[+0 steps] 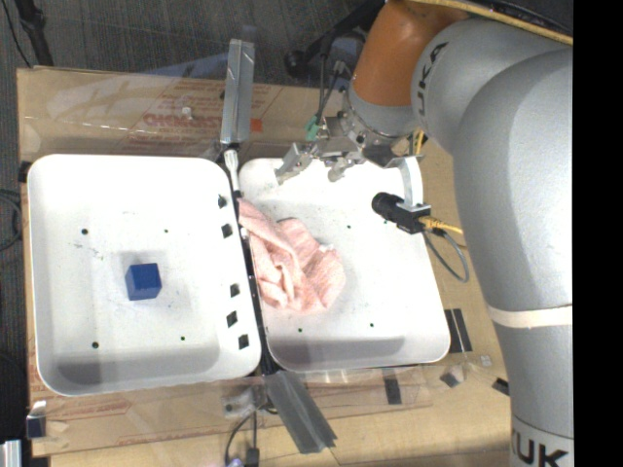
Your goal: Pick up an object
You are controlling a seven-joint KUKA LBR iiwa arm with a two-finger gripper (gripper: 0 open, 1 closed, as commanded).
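Pincer (313, 163) sits over the far-left corner of the right bin (414, 334), two silver fingers (292, 166) spread apart with nothing between them, tips angled down toward the bin floor. It hangs off the grey arm (506, 163) that comes in from the right, orange band (394, 52) just above the wrist. Candidate things to pick: a crumpled pink cloth (290, 264) lying in the right bin, pushed against the left wall beside the divider, nearer than the pincer and a little apart from it; and a small blue cube (143, 281) alone in the left bin (58, 178), well apart from the pincer. The cloth is the closer target, so my guess is the spread fingers are readied for it, though they are not over it yet, more over bare white floor at the far edge. Nothing lifted, task looks not yet done. The cloth is bunched and soft, so a pinch on a raised fold should hold; being tight to the wall may leave little room for the left finger. The cube would need a reach across the divider into the other bin.
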